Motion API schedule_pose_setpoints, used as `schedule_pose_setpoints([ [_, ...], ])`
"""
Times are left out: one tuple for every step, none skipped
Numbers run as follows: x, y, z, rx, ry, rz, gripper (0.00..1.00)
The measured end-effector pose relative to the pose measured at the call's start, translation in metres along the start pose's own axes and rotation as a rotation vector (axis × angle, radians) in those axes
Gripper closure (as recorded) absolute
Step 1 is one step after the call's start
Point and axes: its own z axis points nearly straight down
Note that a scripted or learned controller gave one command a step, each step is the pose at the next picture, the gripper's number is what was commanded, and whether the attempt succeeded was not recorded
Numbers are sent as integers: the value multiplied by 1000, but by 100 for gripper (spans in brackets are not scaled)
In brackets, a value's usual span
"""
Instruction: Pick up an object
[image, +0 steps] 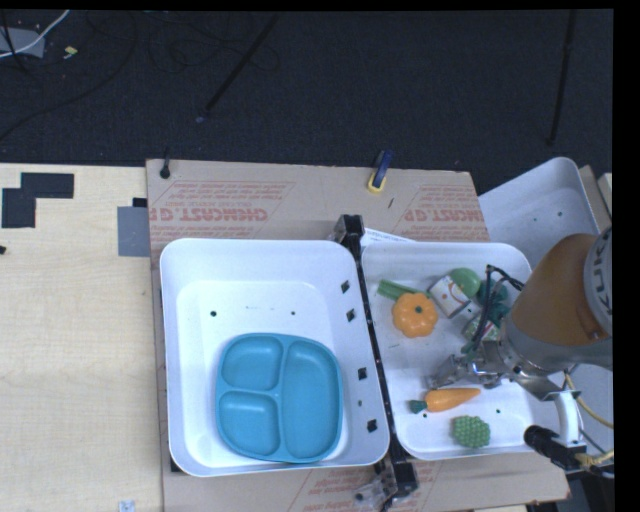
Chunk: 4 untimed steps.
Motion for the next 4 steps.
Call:
schedule_pose_setpoints([
  [-2, 0, -13, -1, 1, 7, 100],
  [-9, 7, -60, -5, -2, -1, 100],
  [0, 8, -108, -5, -1, -1, 100],
  [0, 8, -145, -5, -1, -1, 100],
])
